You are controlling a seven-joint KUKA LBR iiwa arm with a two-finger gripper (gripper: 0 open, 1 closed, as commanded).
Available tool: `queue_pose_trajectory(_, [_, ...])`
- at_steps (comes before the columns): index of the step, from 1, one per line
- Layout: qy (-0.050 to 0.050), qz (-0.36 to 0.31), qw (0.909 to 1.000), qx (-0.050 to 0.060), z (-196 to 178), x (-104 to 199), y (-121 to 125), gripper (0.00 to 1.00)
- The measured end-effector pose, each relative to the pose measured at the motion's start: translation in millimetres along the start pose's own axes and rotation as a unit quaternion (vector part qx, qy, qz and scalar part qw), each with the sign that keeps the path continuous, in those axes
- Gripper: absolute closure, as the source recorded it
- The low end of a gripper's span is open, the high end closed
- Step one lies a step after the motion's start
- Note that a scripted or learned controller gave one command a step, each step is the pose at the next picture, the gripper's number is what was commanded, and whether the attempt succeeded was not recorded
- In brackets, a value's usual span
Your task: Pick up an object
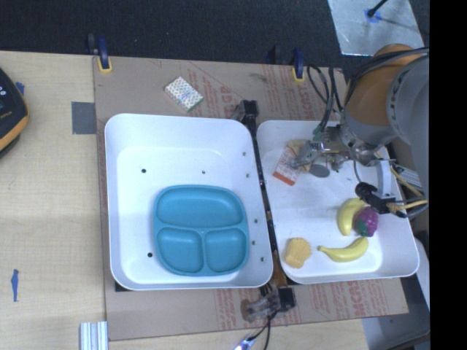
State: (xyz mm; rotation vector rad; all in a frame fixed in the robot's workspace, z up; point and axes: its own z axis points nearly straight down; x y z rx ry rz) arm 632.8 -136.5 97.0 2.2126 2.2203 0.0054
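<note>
Arm: the grey arm (398,100) with the orange band comes in from 3 o'clock and stands over the upper part of the right bin.
End effector: the end effector (321,159) is low at about 12 o'clock of the right bin (321,272), over a small packet; I cannot tell how it is set.
Packet: the small packet (290,168), clear with a red edge, lies at about 11 o'clock of the right bin, just beside the end effector on its 9 o'clock side. I cannot tell if they touch.
Bananas: one yellow banana (344,251) lies at about 5 o'clock of the right bin; a second yellow banana (349,214) lies just above it, at about 3 o'clock of the bin.
Purple object: a small purple thing (367,222) touches the second banana on its 3 o'clock side.
Yellow lump: a small yellow lump (297,251) lies at about 7 o'clock of the right bin, near the first banana.
Left bin: the left bin (128,137) holds a blue tray (201,228) with three compartments, in its lower half.
Table: on the table (44,195), a small patterned square (183,92) lies at 12 o'clock of the left bin, outside it.
</note>
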Motion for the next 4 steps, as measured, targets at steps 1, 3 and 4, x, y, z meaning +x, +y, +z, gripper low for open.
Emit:
queue_pose_trajectory(1, [0.0,0.0,1.0,0.001,1,17,26,0.0])
queue_pose_trajectory(3, [0.0,-0.002,1.0,-0.001,-13,-25,28,1.0])
queue_pose_trajectory(4, [0.002,-0.001,1.0,0.004,-96,59,25,1.0])
